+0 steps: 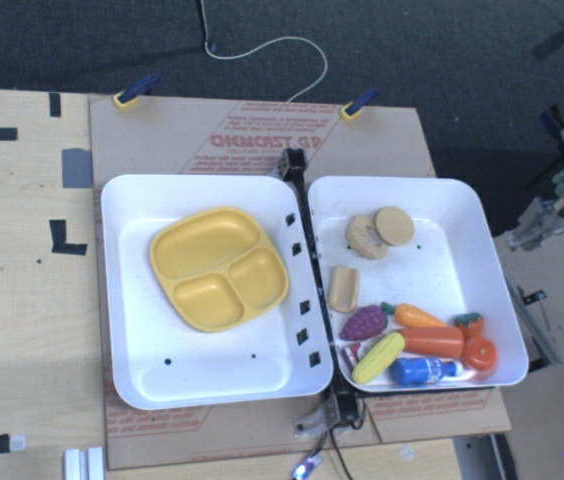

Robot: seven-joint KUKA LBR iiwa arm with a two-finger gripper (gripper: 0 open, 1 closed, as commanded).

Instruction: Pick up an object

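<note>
Pale wood worktop (22,268) carries a brown cardboard sheet (262,138), held by two yellow-and-blue clamps at its far corners, with dark carpet beyond and a thin white cable (282,43) looping over it. On the cardboard sit the left bin (127,368) and the right bin (472,208), touching along their inner walls. A yellow divided plate (220,268) lies in the left bin, turned at a slant. The toy foods are all in the right bin, well to the left of the gripper (542,218), a blurred grey shape outside that bin's right wall; whether it is spread or pressed together I cannot tell. Along the near wall lie a long orange-red piece (432,342), axis left to right, a blue bottle (422,372) lying likewise, and a yellow corn cob (378,357) pointing up-right. Near them are a carrot (417,317), a red tomato (479,353), purple grapes (364,321), a beige block (343,289) and two tan discs (380,233).
</note>
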